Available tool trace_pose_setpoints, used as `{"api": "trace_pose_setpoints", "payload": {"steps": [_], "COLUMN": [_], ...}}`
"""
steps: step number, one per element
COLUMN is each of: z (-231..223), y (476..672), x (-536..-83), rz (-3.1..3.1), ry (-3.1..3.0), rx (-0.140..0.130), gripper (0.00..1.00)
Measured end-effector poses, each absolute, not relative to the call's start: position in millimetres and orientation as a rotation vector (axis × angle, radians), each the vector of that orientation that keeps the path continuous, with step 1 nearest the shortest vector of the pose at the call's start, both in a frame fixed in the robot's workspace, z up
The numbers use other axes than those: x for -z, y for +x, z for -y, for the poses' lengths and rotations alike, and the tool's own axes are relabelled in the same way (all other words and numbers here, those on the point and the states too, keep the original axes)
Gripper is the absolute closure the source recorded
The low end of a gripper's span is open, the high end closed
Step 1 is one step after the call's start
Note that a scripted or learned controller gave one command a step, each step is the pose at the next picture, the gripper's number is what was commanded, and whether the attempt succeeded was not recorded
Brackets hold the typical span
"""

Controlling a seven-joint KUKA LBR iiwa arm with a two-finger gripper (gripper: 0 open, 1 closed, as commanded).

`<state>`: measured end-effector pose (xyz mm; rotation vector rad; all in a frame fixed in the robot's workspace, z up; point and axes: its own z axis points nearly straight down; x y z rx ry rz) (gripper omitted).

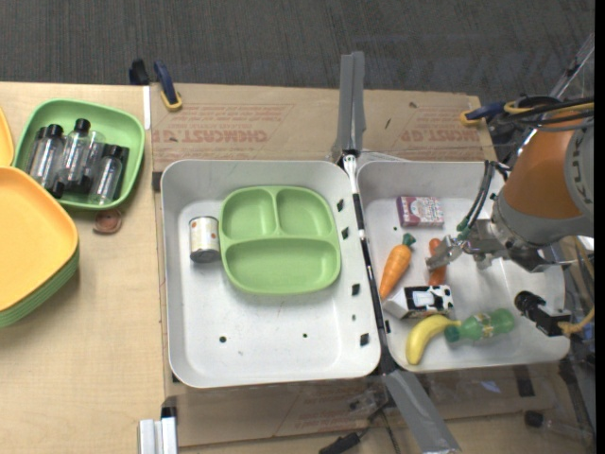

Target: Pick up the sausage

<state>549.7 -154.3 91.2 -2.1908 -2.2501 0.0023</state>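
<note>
Where end effector (452, 252) hovers, state unclear, small reddish sausage (436, 262) lies partly hidden.

In the left bin (180, 348) I see a green plate with three parts (280, 239), and a small tin can (203, 238) lies just beside its left edge. In the right bin (378, 183) I see a carrot (396, 267), a small pink box (420, 211), a black and white carton (429, 299), a yellow banana (424, 336) and a green bottle (480, 327) lying next to the banana. Far left on the worktop (85, 376) I see a green tray (80, 154) full of little dark bottles and a stack of orange plates (33, 253).
</note>
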Motion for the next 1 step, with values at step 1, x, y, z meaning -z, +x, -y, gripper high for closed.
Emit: {"api": "trace_pose_setpoints", "payload": {"steps": [1], "z": [155.7], "y": [549.3], "x": [-99.8], "rz": [2.244], "ry": [-2.197], "rx": [-0.003], "gripper": [1.00]}}
